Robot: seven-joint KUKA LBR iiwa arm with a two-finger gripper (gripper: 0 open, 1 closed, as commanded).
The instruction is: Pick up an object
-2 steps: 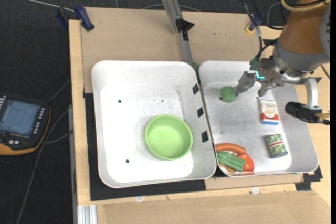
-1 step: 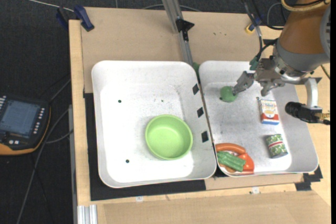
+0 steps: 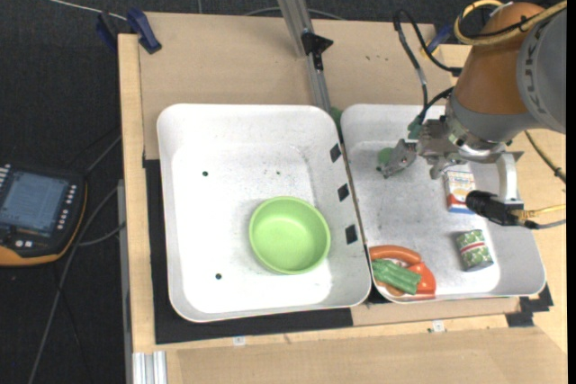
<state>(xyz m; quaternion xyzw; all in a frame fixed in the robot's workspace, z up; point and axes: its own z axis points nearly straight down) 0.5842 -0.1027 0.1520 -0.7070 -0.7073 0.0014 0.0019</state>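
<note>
Bench (image 3: 225, 58) has two white bins: left bin (image 3: 180, 139) holds a green bowl (image 3: 288, 235); right bin (image 3: 378, 126) has a veggie plate (image 3: 402, 272), can (image 3: 473, 249) and carton (image 3: 460, 190). Gripper (image 3: 405, 156) hovers over it (grip state: can't tell).

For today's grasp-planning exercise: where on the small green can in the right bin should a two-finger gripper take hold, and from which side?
Grip the green can across its curved sides, coming down from above. It appears to lie on its side on the right bin floor, with bare floor around it, so straddling its narrow width probably suits best.
</note>
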